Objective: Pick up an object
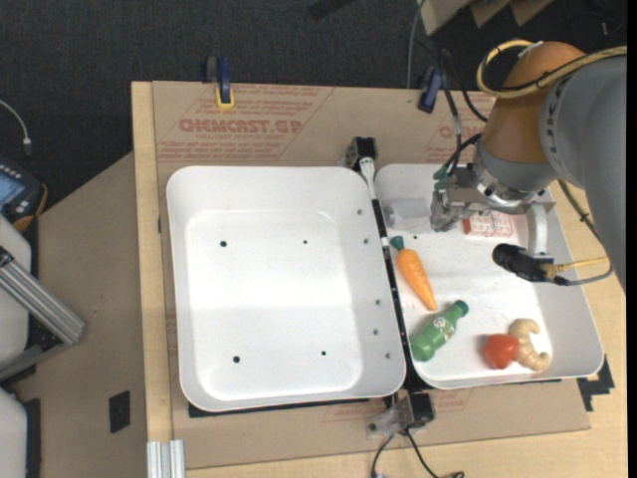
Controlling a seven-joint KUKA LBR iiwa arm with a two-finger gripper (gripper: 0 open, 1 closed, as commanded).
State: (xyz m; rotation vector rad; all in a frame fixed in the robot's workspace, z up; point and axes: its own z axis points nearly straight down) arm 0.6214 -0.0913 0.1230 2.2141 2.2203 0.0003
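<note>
My gripper [450, 210] hangs low over the far part of the right bin [572, 352], reaching in from the right. Just right of it lies a flat white packet with red print [491, 227], partly hidden by the wrist. An orange carrot [416, 277] with a green tip lies near the bin's left wall, below and left of the gripper. Nearer the front are a green bottle [437, 331], a red tomato-like piece [501, 350] and a beige curved piece [531, 345] touching it. I see nothing held by the gripper.
The left bin [269, 287] sits beside the right one, and their walls meet along a black strip with clips [383, 267]. Both rest on a cardboard sheet [249, 118] held by blue clamps at the far edge.
</note>
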